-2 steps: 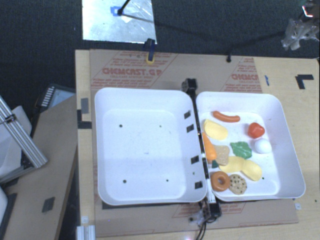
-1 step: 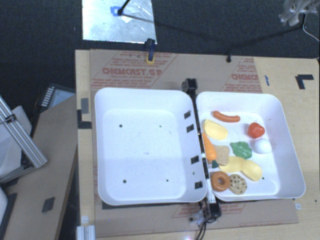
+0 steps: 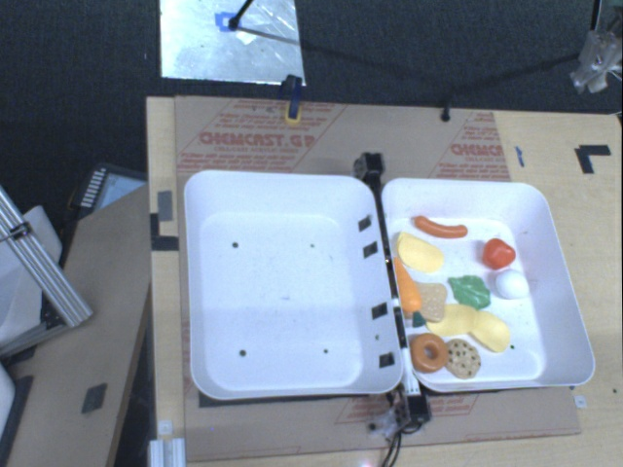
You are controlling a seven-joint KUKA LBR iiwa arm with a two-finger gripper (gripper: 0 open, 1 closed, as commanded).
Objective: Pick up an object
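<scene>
The right white bin (image 3: pixel 565 290) holds several toy foods. A red-orange sausage (image 3: pixel 440 228) lies at the back, with a yellow piece (image 3: pixel 420 253) just in front of it. A red tomato (image 3: pixel 498 253) and a white egg (image 3: pixel 510 284) sit toward the right wall. A green leaf (image 3: pixel 469 290) is in the middle. An orange carrot (image 3: pixel 406 284) lies along the left wall beside a tan slice (image 3: pixel 432 302). A long yellow piece (image 3: pixel 479 327), a doughnut (image 3: pixel 428 353) and a chocolate-chip cookie (image 3: pixel 463 359) lie near the front.
The left white bin (image 3: pixel 200 280) stands beside the right one, joined by a black divider (image 3: pixel 382 261). Both rest on a cardboard sheet (image 3: pixel 263 134). A foil plate (image 3: pixel 232 25) lies beyond it. A pale metal fitting (image 3: pixel 596 61) with a black cable hangs at the top right.
</scene>
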